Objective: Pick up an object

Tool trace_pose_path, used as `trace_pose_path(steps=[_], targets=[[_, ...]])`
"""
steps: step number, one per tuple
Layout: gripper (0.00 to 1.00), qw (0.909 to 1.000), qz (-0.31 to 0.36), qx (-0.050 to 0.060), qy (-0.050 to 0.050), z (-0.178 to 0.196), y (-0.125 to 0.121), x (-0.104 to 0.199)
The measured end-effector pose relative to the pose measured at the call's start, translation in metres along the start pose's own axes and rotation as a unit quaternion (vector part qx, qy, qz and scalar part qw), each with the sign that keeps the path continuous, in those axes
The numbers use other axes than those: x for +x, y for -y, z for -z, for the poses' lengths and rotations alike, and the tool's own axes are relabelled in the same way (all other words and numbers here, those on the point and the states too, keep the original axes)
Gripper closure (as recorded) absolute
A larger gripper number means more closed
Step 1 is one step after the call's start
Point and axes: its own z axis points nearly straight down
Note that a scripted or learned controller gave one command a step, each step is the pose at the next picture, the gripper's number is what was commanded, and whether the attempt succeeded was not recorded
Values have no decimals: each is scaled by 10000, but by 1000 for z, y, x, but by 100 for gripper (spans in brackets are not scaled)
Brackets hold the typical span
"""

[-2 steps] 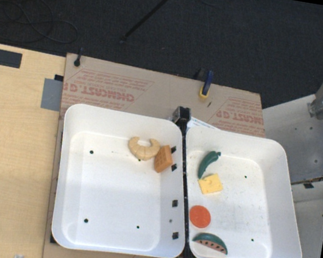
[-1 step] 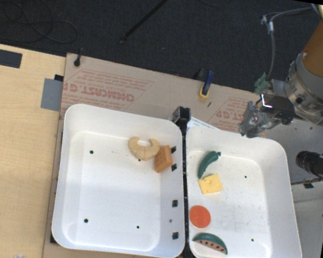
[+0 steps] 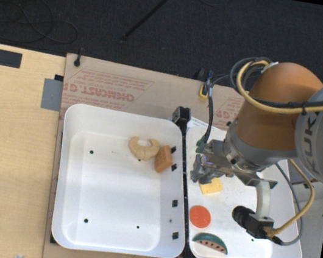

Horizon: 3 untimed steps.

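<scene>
My gripper (image 3: pixel 205 175) hangs low in the right bin (image 3: pixel 288 252), at its left side, right over a yellow block (image 3: pixel 212 187) that shows just below the fingers. A round orange-red disc (image 3: pixel 199 216) lies nearer the front, and a watermelon slice toy (image 3: pixel 210 243) rests at the bin's front edge. In the left bin (image 3: pixel 110 209) a beige croissant-shaped piece (image 3: pixel 143 148) and a brown bread-like piece (image 3: pixel 163 158) lie at the back right. The arm's bulk hides the back of the right bin.
A black divider rail (image 3: pixel 181 184) runs between the two bins, close to the gripper's left. A black cable fitting (image 3: pixel 253 223) of the arm hangs over the right bin's middle. Cardboard (image 3: pixel 125 91) lies under both bins.
</scene>
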Motion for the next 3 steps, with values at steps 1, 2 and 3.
trace_pose_path(steps=[1,2,3], targets=[[100,10000,-34,-52,5,-60,21,-22],[100,10000,-19,-96,5,-81,-20,-13],[100,9999,-35,-101,6,-54,-16,-16]])
